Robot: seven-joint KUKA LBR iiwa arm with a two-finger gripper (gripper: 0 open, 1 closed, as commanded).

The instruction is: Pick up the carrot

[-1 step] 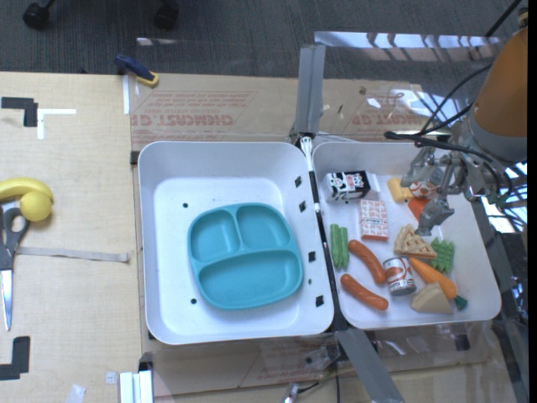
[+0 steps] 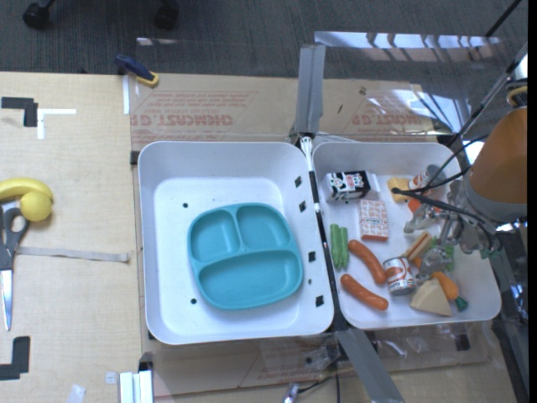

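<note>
Camera view looks down on the bench (image 2: 67, 309) with two white bins side by side. In the left bin (image 2: 159, 250) lies a teal divided plate (image 2: 245, 257), roughly in the middle. The right bin (image 2: 369, 313) holds a clutter of toy food.

The carrot (image 2: 448, 287), orange with a small green tip, lies near the right bin's near right corner, just beside and partly against a pale cheese wedge (image 2: 431, 298). Left of the wedge a small can (image 2: 399, 275) lies on its side. Two reddish sausages rest further left: one (image 2: 367, 260) slanting in the middle of the bin, the other (image 2: 364, 292) closer to the near wall. A green pod (image 2: 338, 246) lies by the bin's left wall, a black-and-white carton (image 2: 347, 185) sits toward the far left, and a small red-and-white packet (image 2: 373, 220) lies below it.

The arm, with its orange band (image 2: 508, 162), comes in from the right, and the hand (image 2: 435, 246) hangs over the right part of the bin, just above and far of the carrot. Its metal parts and cables blur together, so whether it is spread or pressed together cannot be told; nothing is visibly between its tips.

On the bench at far left lie a banana (image 2: 27, 198) and scissors (image 2: 8, 250).
</note>
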